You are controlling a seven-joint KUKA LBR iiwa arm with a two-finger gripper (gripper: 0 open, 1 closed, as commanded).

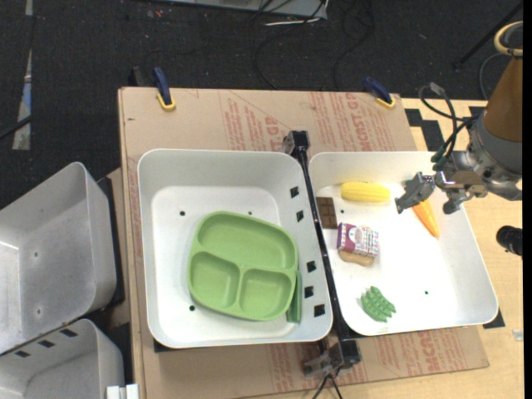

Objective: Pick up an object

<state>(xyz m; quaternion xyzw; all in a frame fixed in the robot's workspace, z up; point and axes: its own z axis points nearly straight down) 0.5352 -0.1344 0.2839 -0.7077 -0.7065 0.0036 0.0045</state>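
My gripper [433,198] hangs over the back right part of the right bin [465,293], open, with its two dark fingers spread apart. An orange carrot [427,218] lies on the bin floor just below and between the fingers, and nothing is gripped. A yellow corn cob [364,192] lies to the gripper's left. A purple and white carton [358,241] rests on a tan piece near the bin's middle left. A green pea pod [377,303] lies near the front.
A small brown block [327,213] sits by the right bin's left wall. In the left bin [166,181] lies a green divided tray [243,266]. Clamps hold the cardboard base at the back, and grey tubs stand at far left.
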